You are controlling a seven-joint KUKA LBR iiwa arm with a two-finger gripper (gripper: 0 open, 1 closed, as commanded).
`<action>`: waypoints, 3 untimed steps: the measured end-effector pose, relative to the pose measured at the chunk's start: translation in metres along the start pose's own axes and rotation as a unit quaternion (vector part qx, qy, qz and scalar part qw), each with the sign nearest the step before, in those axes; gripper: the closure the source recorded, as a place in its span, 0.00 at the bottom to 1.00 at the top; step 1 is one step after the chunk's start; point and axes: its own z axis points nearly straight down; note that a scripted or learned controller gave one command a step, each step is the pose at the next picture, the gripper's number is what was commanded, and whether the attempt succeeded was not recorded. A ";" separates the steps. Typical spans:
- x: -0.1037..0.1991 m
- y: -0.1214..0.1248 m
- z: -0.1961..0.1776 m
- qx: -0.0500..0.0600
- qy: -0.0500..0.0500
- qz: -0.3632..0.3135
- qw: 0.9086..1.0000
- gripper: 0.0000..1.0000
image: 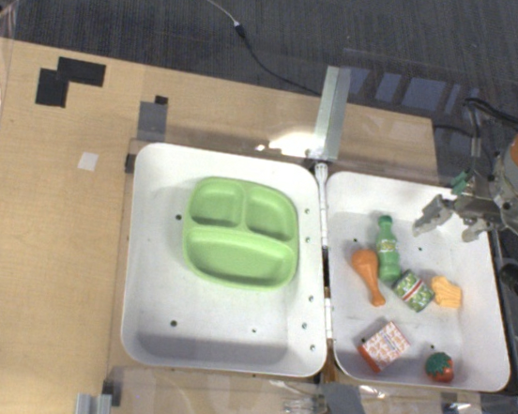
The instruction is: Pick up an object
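Wooden surface (45,249) carried two white bins. Left bin (145,319) held a green divided plate (240,232). Right bin (487,307) held green bottle (386,249), orange drumstick (368,274), green can (411,290), yellow piece (446,293), red-white carton (384,346), red-green fruit (440,367). Gripper (454,220) hovered over the right bin's far edge, jaws spread, pinching nothing.

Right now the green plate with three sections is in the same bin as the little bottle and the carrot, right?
Not quite. The camera view shows the green plate alone in the left bin; the bottle and carrot lie in the right bin.
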 end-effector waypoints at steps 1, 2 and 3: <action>0.001 0.042 0.136 -0.002 -0.001 -0.130 0.992 0.00; 0.032 0.064 0.143 -0.004 -0.001 -0.079 0.997 0.00; 0.053 0.028 0.141 -0.005 -0.001 -0.062 0.998 0.00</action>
